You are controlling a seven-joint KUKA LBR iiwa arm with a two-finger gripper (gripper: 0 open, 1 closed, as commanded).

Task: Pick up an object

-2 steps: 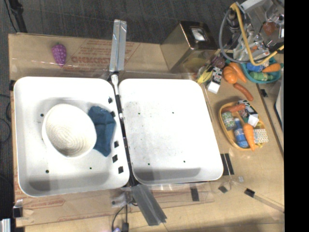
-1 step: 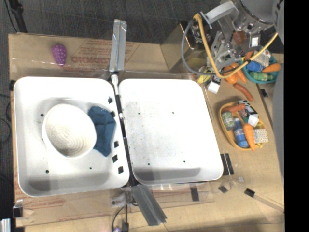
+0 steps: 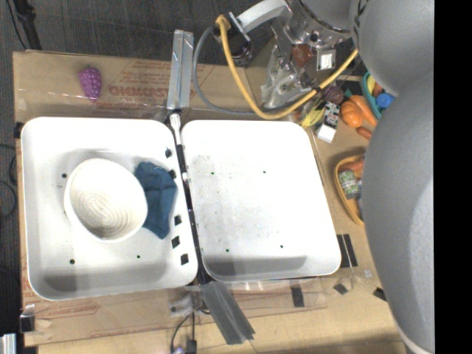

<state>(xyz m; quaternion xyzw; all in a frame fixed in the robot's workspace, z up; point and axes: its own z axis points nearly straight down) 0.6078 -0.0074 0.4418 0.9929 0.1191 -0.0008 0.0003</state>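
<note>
In the left bin (image 3: 44, 271) lies a white woven dome-shaped object (image 3: 105, 198), with a dark blue cloth (image 3: 158, 196) touching its right side. My gripper (image 3: 280, 87) hangs high beyond the far edge of the right bin (image 3: 258, 198), near that bin's back right corner and far from both objects. A yellow cable (image 3: 243, 98) loops down from the wrist. The grey arm covers the right side of the view.
A purple grape-like toy (image 3: 90, 82) lies on the cardboard behind the left bin. To the right of the right bin are orange toys (image 3: 358, 113), a small white block (image 3: 327, 133) and a wooden bowl (image 3: 348, 186). A metal divider (image 3: 179, 72) stands between the bins.
</note>
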